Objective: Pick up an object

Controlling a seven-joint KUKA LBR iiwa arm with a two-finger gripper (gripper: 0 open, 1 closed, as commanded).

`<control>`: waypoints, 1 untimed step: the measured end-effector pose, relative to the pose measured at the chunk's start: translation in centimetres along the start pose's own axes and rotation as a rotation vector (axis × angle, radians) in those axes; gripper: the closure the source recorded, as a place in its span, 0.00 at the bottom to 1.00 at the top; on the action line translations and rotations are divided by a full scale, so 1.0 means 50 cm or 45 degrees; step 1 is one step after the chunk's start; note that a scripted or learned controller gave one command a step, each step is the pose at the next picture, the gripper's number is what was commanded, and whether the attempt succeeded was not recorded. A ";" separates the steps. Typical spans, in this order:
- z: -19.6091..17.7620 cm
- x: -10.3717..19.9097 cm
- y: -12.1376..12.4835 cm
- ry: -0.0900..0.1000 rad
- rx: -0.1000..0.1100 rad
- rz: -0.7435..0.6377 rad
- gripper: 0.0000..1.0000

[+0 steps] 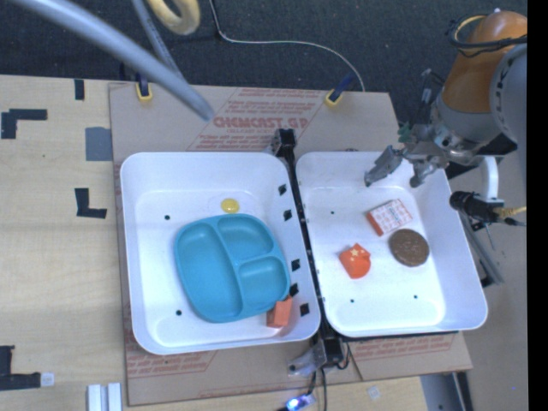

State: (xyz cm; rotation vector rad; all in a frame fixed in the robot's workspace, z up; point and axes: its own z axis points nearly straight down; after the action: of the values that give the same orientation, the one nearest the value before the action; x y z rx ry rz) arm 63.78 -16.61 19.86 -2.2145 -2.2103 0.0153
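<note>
Lying nearest in the right white plastic bin (462, 311), the small orange block (355, 261) sits just beside the round brown disc (409, 248) and the red-and-white packet (388, 217), while farther back the claw (399, 169) hovers wide and holding nothing.

A brown cardboard sheet (257, 118) with red print lies on a light wooden bench (51, 255) marked with dark tape pieces, against dark carpeted floor (342, 15) crossed by a thin white cable (282, 45).
</note>
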 end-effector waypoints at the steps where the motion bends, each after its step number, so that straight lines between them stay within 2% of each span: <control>1: -0.018 0.001 0.006 -0.003 -0.018 -0.004 0.00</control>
State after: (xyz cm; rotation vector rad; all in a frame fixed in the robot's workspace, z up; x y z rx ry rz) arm 64.11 -16.57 20.76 -2.2192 -2.2223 0.0023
